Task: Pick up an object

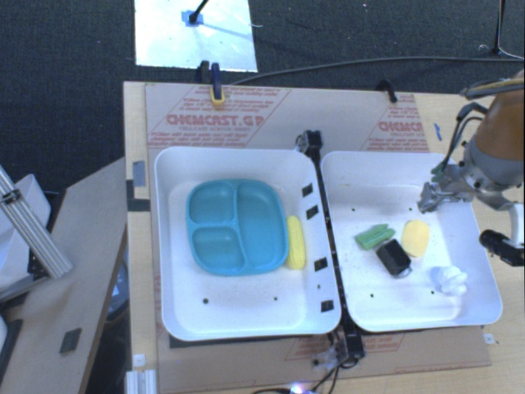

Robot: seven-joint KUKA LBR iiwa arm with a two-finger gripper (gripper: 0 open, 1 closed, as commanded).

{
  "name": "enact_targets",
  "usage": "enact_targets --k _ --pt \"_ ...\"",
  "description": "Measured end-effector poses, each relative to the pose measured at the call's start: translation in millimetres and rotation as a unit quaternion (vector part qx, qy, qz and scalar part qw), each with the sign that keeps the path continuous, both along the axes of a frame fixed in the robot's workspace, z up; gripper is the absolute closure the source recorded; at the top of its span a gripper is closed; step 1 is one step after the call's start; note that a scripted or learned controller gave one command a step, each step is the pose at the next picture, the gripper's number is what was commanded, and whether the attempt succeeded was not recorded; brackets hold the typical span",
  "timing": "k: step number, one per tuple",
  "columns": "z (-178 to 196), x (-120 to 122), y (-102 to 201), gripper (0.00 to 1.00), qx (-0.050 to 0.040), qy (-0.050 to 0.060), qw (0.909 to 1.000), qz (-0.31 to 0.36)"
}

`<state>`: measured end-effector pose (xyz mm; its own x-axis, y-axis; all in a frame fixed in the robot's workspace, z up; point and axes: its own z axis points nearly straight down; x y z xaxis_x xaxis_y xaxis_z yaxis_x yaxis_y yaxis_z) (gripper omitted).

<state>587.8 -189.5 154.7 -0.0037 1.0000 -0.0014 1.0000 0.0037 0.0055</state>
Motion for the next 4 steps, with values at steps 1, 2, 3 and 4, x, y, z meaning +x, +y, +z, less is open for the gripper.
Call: enact_targets --k 1,2,3,4 --pt "55 -3 9 1.00 0.0000 -0.001 1.0000 0.001" --pt "110 -1 9 1.00 -0.0003 -0.001 1.0000 0.001" --pt "109 11 63 1.00 0.0007 0.001 1.0000 0.003" --pt "94 11 115 1.00 0.0010 0.002 1.0000 0.002"
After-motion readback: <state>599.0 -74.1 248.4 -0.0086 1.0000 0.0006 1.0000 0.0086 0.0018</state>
